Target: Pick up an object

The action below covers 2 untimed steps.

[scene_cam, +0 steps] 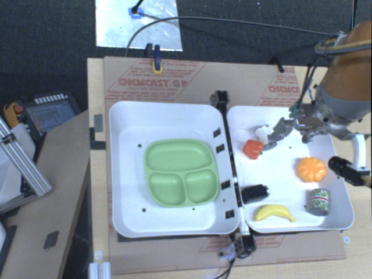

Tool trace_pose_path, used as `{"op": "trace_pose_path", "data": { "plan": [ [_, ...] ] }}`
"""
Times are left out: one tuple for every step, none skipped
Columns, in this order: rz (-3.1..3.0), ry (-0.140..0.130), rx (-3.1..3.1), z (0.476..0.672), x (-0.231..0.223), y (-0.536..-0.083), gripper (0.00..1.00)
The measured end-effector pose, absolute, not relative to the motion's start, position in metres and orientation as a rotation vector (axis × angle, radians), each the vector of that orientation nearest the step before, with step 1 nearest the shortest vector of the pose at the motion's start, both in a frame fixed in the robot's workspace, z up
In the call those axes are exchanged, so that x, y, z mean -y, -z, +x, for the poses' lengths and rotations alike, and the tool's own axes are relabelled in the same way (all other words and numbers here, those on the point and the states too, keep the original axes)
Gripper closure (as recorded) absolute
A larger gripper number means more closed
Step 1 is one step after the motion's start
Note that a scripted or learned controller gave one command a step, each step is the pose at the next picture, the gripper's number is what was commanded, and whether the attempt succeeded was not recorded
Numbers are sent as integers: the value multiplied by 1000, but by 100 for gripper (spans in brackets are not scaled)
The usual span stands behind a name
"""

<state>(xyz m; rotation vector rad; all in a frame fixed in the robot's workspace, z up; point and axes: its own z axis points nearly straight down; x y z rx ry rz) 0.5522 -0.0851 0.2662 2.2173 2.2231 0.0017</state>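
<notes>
While the gripper [268, 139] hangs just beside the red pepper [252, 149], grip state: can't tell.
Pumpkin [311, 168], banana [274, 213], can [318, 201] share the right bin [343, 217].

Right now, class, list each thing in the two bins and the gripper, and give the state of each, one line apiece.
green divided plate: flat in the left bin, compartments bare.
red pepper: lying in the right bin, just below the gripper.
orange pumpkin: resting upright.
banana: lying flat, near the front rim.
small can: lying on its side.
black object: lying by the divider.
</notes>
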Motion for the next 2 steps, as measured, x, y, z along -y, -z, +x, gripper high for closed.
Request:
{"op": "trace_pose_path", "data": {
  "plan": [
    [2223,4,-2224,550,89,-204,0],
    [2223,2,-2223,554,99,-153,0]
  ]
}}
